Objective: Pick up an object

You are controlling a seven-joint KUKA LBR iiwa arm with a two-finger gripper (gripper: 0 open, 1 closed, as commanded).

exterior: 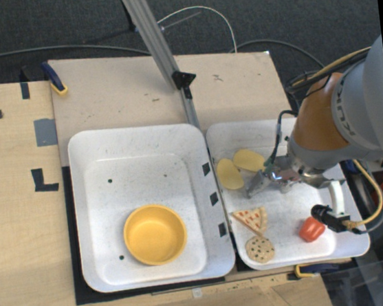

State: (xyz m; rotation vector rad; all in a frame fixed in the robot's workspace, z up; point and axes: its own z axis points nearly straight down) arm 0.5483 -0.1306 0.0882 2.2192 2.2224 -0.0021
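My gripper (259, 183) hangs low in the right bin (272, 132), just right of two yellow chip-like pieces (238, 167). Its dark fingers point left toward them, and I see nothing between them. A pizza slice (250, 219) lies below the gripper, with a cookie (259, 249) beneath that. A red pepper-like object (311, 230) rests at the bin's lower right. A yellow bowl (155, 233) sits in the left bin (108, 152).
A metal pole (157, 42) slants down to the gap between the bins. Cables run behind the right bin. A yellow-and-blue clamp (55, 78) sits at the board's far left corner. The arm's grey and orange body (326, 122) covers the right bin's right side.
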